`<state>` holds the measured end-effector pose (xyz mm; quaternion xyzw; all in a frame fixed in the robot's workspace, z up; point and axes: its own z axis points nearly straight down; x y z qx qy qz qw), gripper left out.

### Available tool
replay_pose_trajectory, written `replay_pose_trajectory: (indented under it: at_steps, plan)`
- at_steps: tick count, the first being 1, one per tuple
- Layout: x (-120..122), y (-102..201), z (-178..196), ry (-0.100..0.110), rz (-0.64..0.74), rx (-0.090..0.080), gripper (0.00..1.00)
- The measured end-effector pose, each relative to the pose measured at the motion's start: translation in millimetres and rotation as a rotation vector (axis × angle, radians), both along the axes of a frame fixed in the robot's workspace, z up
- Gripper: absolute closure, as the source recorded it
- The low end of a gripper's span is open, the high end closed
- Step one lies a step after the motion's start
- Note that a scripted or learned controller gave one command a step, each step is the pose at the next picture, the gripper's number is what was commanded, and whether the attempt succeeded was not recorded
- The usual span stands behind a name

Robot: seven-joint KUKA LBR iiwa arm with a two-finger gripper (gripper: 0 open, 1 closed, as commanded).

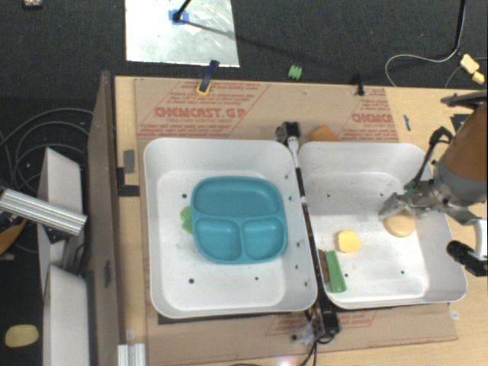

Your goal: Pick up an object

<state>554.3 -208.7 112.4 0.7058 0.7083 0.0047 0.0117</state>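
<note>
Gripper (402, 207) partly hides a tan object (399, 226).

- I see two shallow white plastic bins side by side: the left bin (164, 204) and the right bin (366, 166).
- A teal three-compartment plastic tray (238, 218) lies in the left bin, with a small green piece (185, 218) at its left edge.
- In the right bin: a yellow rounded block (348, 242), a flat green rectangular bar (334, 271), and a tan round disc (399, 225).
- The grey arm's gripper (408, 202) sits just above the tan disc, which shows directly below its tip.
</note>
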Motion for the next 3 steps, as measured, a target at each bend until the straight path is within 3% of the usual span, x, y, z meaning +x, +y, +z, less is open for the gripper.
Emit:
replay_pose_trajectory:
  at_steps: [1,2,3]
  plan:
    - [5.3,0.2,-23.9,0.014,0.0,0.004,0.0]
    - [9.6,1.8,-9.2,0.002,0.004,0.005,1.0]
    - [8.8,1.6,-10.3,0.005,0.003,0.006,0.0]
